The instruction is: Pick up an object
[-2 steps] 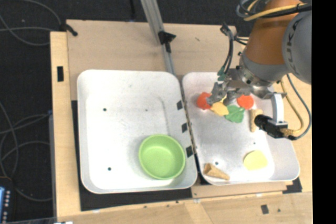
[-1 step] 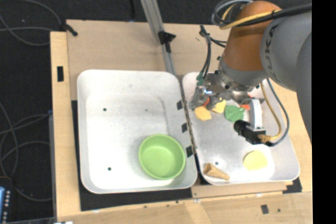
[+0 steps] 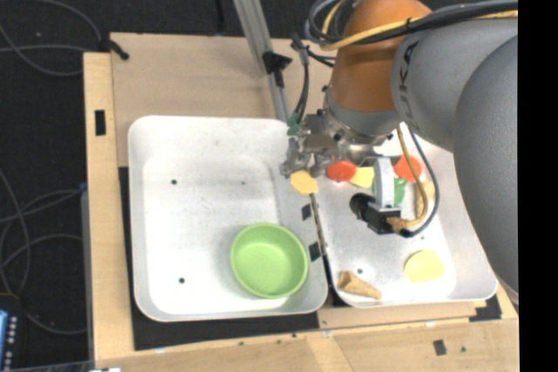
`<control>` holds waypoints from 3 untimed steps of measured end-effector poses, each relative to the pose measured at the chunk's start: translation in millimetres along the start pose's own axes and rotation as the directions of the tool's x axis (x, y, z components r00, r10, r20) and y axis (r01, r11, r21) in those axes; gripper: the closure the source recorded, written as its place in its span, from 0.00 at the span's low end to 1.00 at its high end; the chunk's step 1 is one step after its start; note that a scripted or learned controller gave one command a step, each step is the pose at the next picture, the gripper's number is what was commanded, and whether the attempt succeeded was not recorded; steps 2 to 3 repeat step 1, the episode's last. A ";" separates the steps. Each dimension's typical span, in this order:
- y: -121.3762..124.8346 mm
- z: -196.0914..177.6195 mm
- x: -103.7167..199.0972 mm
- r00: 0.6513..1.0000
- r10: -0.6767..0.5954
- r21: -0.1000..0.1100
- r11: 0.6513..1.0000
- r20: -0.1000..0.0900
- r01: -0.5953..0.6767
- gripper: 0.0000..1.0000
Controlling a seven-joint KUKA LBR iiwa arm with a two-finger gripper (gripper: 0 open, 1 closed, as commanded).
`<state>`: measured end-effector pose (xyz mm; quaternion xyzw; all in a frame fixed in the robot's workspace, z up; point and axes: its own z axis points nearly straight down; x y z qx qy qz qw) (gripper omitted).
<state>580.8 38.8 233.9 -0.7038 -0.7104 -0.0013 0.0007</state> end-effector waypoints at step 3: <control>-10.4 -0.6 45.4 1.000 0.001 0.002 1.000 0.001 -0.001 1.00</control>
